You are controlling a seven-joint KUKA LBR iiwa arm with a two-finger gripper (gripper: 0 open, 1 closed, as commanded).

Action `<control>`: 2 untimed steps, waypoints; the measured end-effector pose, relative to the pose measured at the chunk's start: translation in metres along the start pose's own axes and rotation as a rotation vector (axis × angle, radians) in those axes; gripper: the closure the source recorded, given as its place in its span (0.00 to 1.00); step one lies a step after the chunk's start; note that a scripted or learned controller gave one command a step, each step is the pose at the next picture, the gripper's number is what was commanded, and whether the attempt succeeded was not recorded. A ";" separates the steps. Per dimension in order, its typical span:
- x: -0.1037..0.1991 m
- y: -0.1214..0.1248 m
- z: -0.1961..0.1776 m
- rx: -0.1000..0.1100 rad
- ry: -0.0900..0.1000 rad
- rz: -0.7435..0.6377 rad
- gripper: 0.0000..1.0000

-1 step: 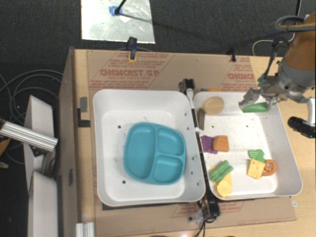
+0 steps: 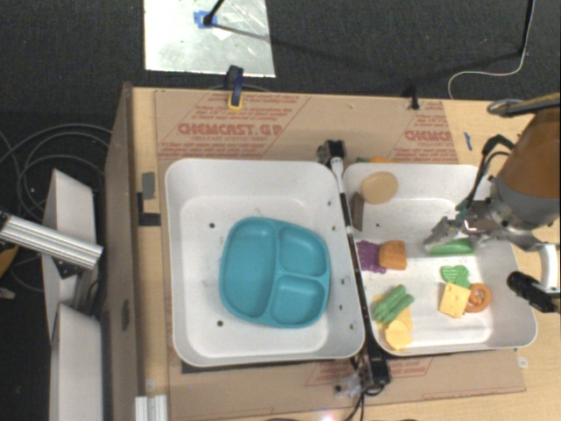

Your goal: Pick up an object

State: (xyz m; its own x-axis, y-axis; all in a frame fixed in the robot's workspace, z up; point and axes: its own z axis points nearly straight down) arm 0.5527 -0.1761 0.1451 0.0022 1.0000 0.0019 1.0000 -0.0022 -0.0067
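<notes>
The gripper (image 2: 441,235) hung low over a green piece (image 2: 452,248) just below it; its spread was unclear, nothing visibly lifted.

A robotics lab: two white bins (image 2: 263,178) on a cardboard-lined bench (image 2: 289,117), loose cables (image 2: 35,160) over dark carpet (image 2: 70,42), aluminium framing (image 2: 53,239).

Smooth matt teal plastic plate (image 2: 274,272) in glossy white plastic bin (image 2: 188,235) on cardboard (image 2: 263,125)
</notes>
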 end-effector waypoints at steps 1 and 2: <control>-0.026 -0.043 0.063 -0.007 -0.002 0.000 0.00; -0.025 -0.041 0.050 -0.012 -0.003 -0.004 1.00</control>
State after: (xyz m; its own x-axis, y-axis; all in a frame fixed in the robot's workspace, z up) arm 0.5117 -0.2005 0.0951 -0.0013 1.0000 -0.0015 1.0000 0.0013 0.0054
